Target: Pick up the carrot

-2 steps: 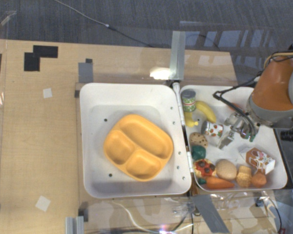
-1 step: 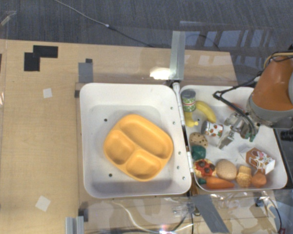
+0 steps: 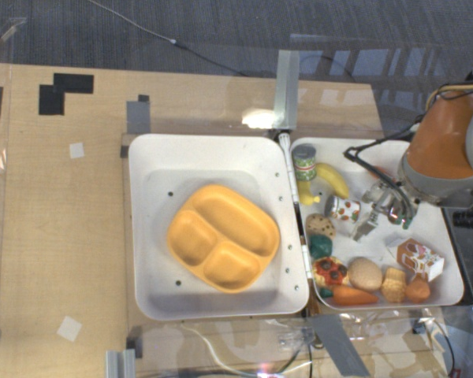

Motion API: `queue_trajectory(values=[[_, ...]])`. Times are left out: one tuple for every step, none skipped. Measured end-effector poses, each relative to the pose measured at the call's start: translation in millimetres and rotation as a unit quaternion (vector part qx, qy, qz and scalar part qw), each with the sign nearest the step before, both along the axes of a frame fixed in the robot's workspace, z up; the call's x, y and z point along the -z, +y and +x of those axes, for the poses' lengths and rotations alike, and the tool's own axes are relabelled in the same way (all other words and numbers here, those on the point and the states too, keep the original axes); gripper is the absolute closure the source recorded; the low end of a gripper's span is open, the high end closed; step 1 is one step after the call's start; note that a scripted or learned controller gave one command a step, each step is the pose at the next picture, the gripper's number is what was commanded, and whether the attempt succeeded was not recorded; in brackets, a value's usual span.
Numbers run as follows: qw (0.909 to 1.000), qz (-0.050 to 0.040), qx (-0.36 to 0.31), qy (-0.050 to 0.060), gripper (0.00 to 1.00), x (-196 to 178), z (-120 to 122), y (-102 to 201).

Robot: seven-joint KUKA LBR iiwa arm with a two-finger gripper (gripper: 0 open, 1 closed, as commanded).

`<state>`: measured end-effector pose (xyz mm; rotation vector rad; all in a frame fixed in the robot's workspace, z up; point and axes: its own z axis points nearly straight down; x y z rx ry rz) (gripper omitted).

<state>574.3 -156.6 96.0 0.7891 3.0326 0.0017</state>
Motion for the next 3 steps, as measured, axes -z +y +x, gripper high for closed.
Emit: queue_trajectory(values=[[1.0, 0.0, 0.0, 0.0, 0.0, 0.0, 0.0, 0.0], [1.0, 0.0, 0.0, 0.0, 0.0, 0.0, 0.0, 0.0], [1.0, 0.0, 0.0, 0.0, 0.0, 0.0, 0.0, 0.0]])
